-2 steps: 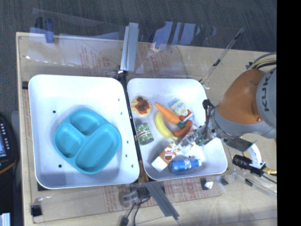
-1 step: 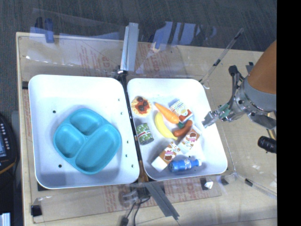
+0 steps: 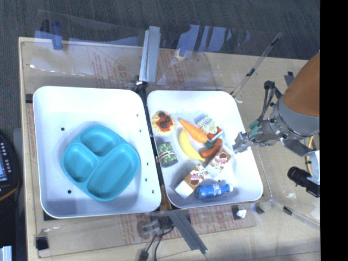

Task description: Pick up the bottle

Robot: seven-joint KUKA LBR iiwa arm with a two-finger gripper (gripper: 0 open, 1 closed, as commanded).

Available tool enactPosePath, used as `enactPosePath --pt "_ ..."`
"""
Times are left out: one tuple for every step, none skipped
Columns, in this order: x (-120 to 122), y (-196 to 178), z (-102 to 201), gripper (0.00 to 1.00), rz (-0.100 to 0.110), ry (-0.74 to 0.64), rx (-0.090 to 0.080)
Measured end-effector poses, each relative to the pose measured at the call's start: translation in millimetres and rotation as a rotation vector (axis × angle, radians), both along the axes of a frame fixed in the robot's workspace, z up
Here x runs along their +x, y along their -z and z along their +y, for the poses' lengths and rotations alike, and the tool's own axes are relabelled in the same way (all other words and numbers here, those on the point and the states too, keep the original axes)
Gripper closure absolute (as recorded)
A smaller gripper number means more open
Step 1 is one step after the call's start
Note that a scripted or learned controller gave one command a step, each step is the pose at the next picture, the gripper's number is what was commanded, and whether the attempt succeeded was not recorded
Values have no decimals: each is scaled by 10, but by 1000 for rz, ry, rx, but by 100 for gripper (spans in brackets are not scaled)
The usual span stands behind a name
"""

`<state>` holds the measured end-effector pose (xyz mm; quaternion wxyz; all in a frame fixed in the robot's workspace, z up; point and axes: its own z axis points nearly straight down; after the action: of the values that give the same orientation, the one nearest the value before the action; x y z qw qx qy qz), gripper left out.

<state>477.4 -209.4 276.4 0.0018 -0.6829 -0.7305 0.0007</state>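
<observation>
One bottle (image 3: pixel 212 190) in play: blue body, lying on its side near the lower edge of the right bin (image 3: pixel 247 167), long axis running roughly left-right across the frame, paler cap end toward the right. It lay touching or just beside a small carton (image 3: pixel 191 180) on its upper left, and another printed carton (image 3: pixel 220 161) sat just above it. Further up the bin were a sausage (image 3: pixel 211 148), a banana (image 3: pixel 189 145), a carrot (image 3: pixel 192 129), a striped packet (image 3: pixel 206 123), a small green can (image 3: pixel 167 154) and a round red-and-yellow item (image 3: pixel 162 122) at upper left of the pile. Gripper (image 3: pixel 241 143) sat at the right rim of that bin, up and to the right of the bottle, near but clearly apart from it, with nothing between its fingers that I could see. Finger opening: couldn't tell at this resolution. Arm (image 3: pixel 296 110) came in from frame right, orange band at the edge, wrist angled so the tool pointed left toward the bin rather than straight down. My read: the next move had to go down-frame and slightly left, then descend; closing across the bottle's short axis would mean fingers aligned up-down in frame. Crowding from the cartons on the upper-left side looked like the main risk. Left bin (image 3: pixel 49 145) held just a blue divided tray (image 3: pixel 101 161), well away from the action.
</observation>
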Motion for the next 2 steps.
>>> enactPosePath --pt "490 1869 20 100 2 66 0" --pt "643 561 194 100 -2 71 -1"
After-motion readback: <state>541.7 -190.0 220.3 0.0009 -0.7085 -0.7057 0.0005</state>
